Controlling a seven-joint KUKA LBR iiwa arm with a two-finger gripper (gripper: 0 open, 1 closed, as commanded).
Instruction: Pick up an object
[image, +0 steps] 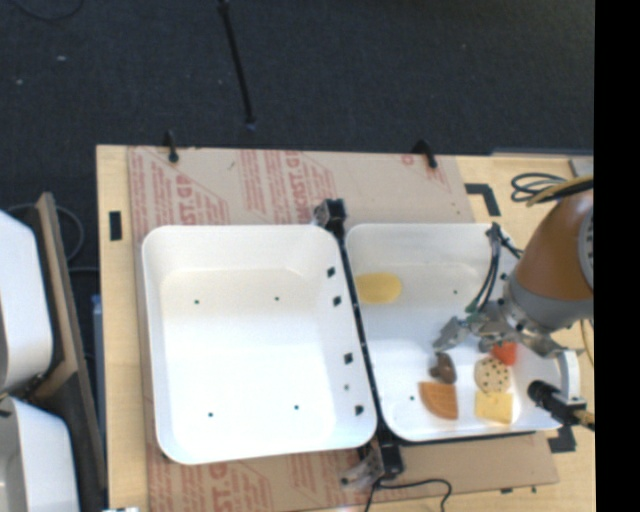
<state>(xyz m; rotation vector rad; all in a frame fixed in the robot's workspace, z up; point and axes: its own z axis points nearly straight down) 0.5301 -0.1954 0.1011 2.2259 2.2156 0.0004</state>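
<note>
Gripper (470, 335) sits low in the right bin (420, 245), arm coming in from the right side of the view; whether it is apart, together or clamped on anything I cannot tell, the linkage is too small and cluttered.

Candidates: small brown lump (443, 367) just below the tip, nearest target by my read; red piece (506, 352) just right of it, tucked against the wrist; speckled round piece (490, 376), orange wedge (439, 399) and pale yellow block (496, 407) further below; yellow disc (379, 289) up and left, well apart.

No clear long axis on the lump.

Writing: red print on the cardboard sheet (230, 185) under the bins, repeated, not legible.
</note>
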